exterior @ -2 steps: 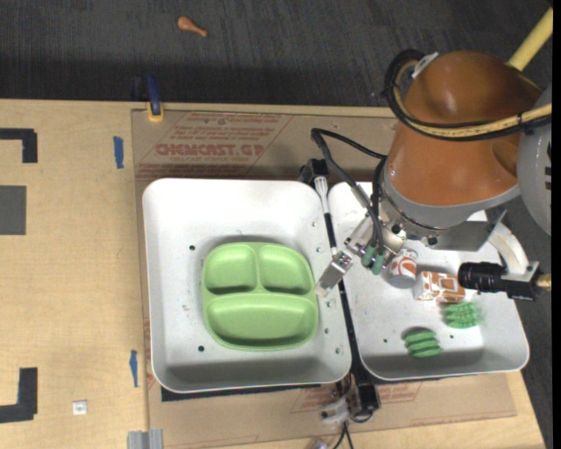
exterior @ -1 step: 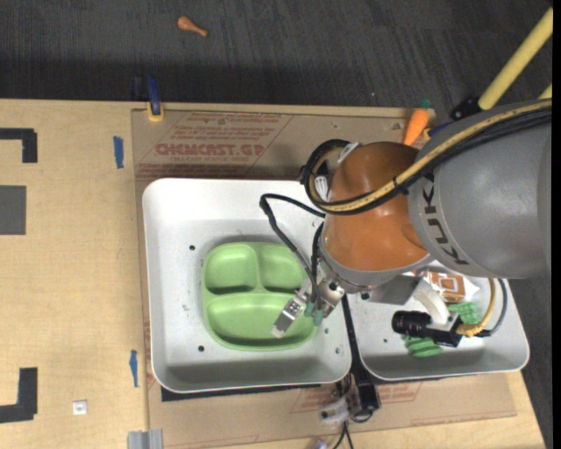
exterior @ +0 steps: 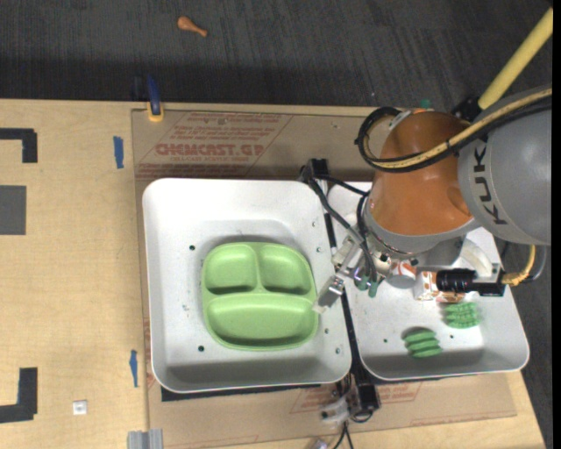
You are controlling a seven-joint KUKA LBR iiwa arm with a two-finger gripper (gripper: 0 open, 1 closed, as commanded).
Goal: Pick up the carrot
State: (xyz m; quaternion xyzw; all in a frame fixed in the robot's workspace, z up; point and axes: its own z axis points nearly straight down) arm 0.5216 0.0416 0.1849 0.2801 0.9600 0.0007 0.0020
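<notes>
A small orange, carrot-shaped thing (exterior: 192, 26) lies on the dark floor beyond the bench, at the top left, far from both bins. The arm's orange band and grey wrist (exterior: 421, 188) hang over the back of the right bin (exterior: 508, 355). My gripper (exterior: 351, 272) sits low beneath the wrist, over the divide between the two bins. Nothing can be made out in its grasp. An orange-red and white scrap (exterior: 427, 282) peeks out from under the wrist in the right bin; I cannot tell what it is.
A green divided plate (exterior: 259, 294) lies in the middle of the left bin (exterior: 166, 263). Two ribbed green items (exterior: 422, 342) (exterior: 462, 314) rest at the front of the right bin. Cables run along the divide between the bins.
</notes>
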